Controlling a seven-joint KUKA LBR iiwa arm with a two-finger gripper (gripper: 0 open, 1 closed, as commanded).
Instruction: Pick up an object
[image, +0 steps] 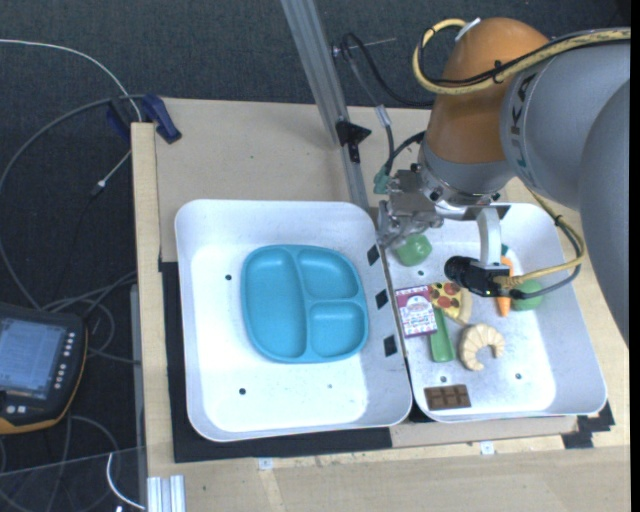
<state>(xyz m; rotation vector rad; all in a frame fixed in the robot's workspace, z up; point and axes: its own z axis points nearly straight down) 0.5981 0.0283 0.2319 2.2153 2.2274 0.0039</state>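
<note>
Nearest the camera in the right bin (575, 385): a chocolate bar (447, 397), flat by the front wall, long axis left-right. Just behind it a croissant (482, 345), curved, horns pointing fwd-right. Left of that a green cucumber-like piece (441, 341), long axis running near-to-far, touching a pink carton (416, 310) that lies flat, label up, long axis also near-to-far w/ a slight tilt. A pizza slice (449, 298) sits just beside the carton's far-right corner.

Further back: a carrot (503, 293), long axis roughly near-to-far, tip toward the camera, next to a green round item (528, 293); a black arm part lies over them, so details are hard to tell.

Left bin (205, 385) holds a blue divided plate (304, 302), three compartments, big one on the left.

Far end: the gripper (403, 232) hangs over the right bin's back-left corner, by the divider btwn bins, w/ a green apple (412, 247) right at its tips. Can't tell if the fingers are spread or closed, or whether the apple is pinched. Grey arm w/ orange band (490, 60) comes in from the right above it.
</note>
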